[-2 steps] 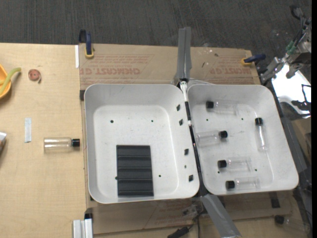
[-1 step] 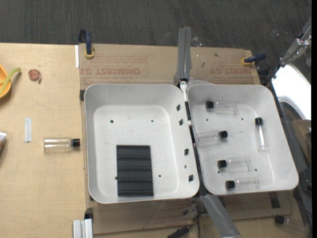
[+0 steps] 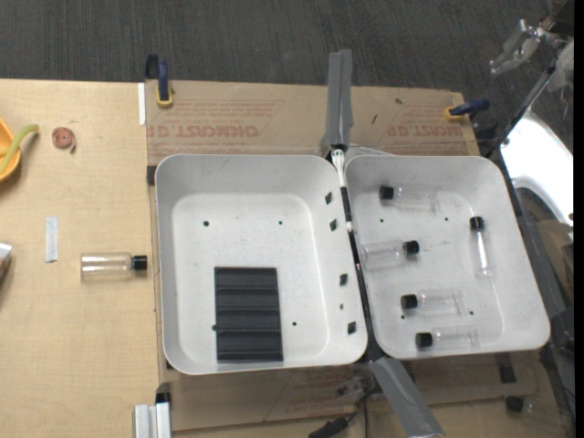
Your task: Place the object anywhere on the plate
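Pale wooden bench point(image 3: 73, 190) on my left, dark carpet behind it, and a capped clear bottle point(image 3: 111, 264) lying alone there. The left bin point(image 3: 162, 245) holds the black ribbed plate point(image 3: 246, 314) near its front wall, with bare floor around it. The right bin point(image 3: 525, 272) holds five clear vials point(image 3: 431, 304), scattered apart. I cannot tell whether my pincer is spread or pressed together, or how the vials lie relative to it.

Five clear black-capped vials point(image 3: 429, 304) lying flat — right bin, black ridged plate point(image 3: 247, 315) — left bin

a clear bottle point(image 3: 111, 264) lies on the bench point(image 3: 73, 354) beside a white strip point(image 3: 51, 240)
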### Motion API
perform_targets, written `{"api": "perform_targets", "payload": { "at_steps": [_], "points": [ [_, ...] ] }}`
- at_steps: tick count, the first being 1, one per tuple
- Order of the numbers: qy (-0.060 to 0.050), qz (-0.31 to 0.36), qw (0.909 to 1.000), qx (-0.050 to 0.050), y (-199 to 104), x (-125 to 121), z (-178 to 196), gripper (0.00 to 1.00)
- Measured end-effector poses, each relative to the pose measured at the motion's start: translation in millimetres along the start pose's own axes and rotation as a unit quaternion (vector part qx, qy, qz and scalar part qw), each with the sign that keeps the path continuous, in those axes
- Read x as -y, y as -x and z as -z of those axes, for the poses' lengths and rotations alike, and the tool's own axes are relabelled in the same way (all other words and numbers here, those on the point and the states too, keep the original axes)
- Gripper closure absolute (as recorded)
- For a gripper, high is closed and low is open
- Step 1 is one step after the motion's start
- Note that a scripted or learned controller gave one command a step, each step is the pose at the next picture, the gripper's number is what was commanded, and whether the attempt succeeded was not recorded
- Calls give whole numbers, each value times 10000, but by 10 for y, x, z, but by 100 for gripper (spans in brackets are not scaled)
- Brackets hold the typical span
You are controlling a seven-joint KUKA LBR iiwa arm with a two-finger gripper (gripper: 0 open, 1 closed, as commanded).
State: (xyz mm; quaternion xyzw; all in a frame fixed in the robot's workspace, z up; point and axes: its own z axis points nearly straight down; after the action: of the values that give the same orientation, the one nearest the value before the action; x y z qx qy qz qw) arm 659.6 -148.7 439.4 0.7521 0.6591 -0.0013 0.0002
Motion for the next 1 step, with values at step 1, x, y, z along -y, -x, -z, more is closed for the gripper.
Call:
{"api": "perform_targets", "payload": {
  "at_steps": [1],
  "points": [
    [-7,-556,9985,-1,776,600,11,0]
  ]
}}
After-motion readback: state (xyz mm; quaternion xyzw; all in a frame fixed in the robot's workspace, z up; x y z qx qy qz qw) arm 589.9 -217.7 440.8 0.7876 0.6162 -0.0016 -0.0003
